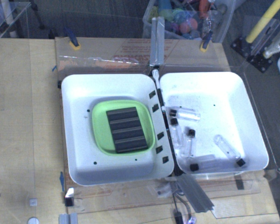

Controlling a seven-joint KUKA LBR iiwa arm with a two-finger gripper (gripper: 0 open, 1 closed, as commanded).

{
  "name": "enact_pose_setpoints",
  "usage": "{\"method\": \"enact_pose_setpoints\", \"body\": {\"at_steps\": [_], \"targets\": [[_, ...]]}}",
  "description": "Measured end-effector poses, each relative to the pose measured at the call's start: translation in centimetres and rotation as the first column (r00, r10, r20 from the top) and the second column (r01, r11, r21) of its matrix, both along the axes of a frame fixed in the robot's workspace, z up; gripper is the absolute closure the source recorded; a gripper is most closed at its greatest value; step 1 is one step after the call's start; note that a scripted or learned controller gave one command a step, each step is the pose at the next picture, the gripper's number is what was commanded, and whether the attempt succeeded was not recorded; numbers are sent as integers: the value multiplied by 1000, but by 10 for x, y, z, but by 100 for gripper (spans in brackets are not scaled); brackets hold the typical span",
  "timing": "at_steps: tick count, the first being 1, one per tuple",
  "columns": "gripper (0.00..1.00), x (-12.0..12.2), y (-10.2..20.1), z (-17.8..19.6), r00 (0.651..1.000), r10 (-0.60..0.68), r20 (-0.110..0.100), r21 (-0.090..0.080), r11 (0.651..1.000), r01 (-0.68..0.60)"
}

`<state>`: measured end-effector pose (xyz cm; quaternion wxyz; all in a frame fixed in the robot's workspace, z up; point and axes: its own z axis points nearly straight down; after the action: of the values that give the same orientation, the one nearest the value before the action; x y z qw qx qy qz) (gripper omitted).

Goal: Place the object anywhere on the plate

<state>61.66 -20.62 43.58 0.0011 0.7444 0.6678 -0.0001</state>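
Wooden bench [23,125], glossy white bins [74,125], ridged black block [127,129], square green plate [99,125]

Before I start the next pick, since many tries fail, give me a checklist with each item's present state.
1. Green plate sits flat in the left bin: ok.
2. Free space on the plate: not ok, a black ribbed block covers most of it.
3. Clear tubes with black caps lie in the right bin: ok.
4. Tubes well separated: not ok, several cluster near the divider.
5. Lone tube is pickable: ok.
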Motion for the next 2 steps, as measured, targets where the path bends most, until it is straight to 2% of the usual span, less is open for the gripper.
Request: {"method": "enact_pose_setpoints", "body": {"at_steps": [1, 2], "targets": [[0, 51, -5, 0, 997, 81, 1, -1, 997, -81], [0, 51, -12, -1, 1000, -30, 2, -1, 1000, 30]]}}
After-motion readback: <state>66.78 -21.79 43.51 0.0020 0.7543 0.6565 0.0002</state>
